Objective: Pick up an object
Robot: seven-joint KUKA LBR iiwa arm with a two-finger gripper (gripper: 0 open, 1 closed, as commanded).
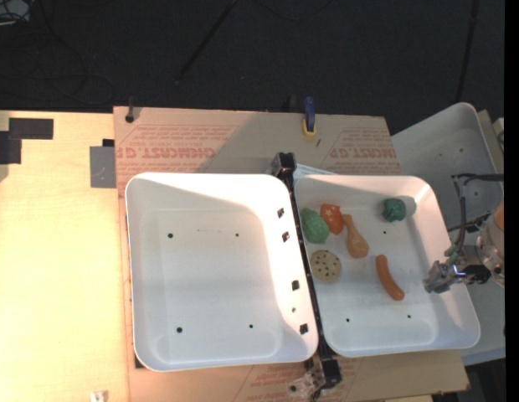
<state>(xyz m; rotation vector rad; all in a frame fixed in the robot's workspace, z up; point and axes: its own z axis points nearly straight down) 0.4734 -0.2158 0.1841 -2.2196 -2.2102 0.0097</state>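
Note:
The right bin [410, 337] holds several small objects: a green round piece [314, 224], a red-orange piece [331, 216], a tan pear-like piece [356, 239], a teal lump [394, 209], an orange sausage [389, 276] and a speckled beige disc [326, 265]. My gripper [442, 276] hovers at the bin's right rim, right of the sausage and apart from it. Nothing shows between its fingers, and their spread is too small to make out.
The left bin [159, 342] sits beside the right one, joined by black clips [295, 285] along the shared wall. Both rest on a cardboard sheet [201, 145]. A blue clamp [309, 115] stands at the back edge. A wooden bench top [50, 266] extends left.

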